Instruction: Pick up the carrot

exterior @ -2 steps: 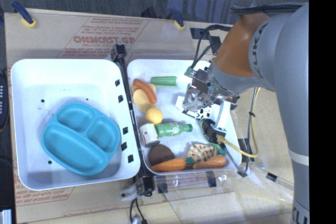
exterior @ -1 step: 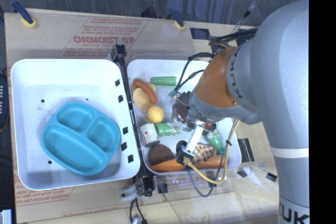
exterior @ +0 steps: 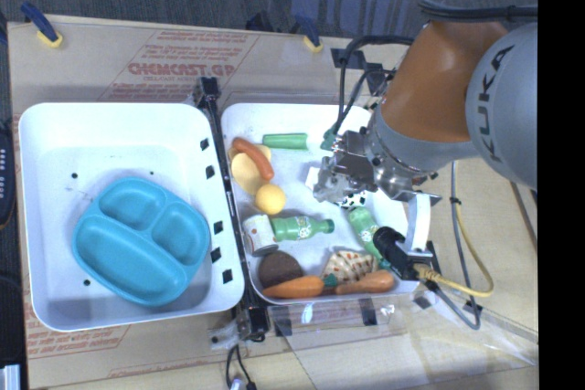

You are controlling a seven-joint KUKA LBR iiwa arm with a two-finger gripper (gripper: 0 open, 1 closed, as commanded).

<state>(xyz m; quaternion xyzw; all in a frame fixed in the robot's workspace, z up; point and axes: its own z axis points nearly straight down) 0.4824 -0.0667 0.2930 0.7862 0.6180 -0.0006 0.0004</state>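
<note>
Hovering mid-right in the frame, my claw (exterior: 336, 183) hangs above the right bin (exterior: 302, 116); whether it is released or clenched, I cannot tell. The carrot (exterior: 294, 289) lies at that bin's lower edge, beside a second orange piece (exterior: 366, 283). It looks like a light, stiff, smooth plastic toy, best pinched across its thick middle. Two white bins, two green bottles (exterior: 302, 227), one blue tray (exterior: 142, 237).

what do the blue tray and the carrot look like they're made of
Blue tray: probably moulded plastic, with an even colour, rounded compartment walls and a soft sheen.
Carrot: likely a plastic or rubber toy, since its orange skin is smooth and uniform with a slight gloss. The view can't settle which.
</note>
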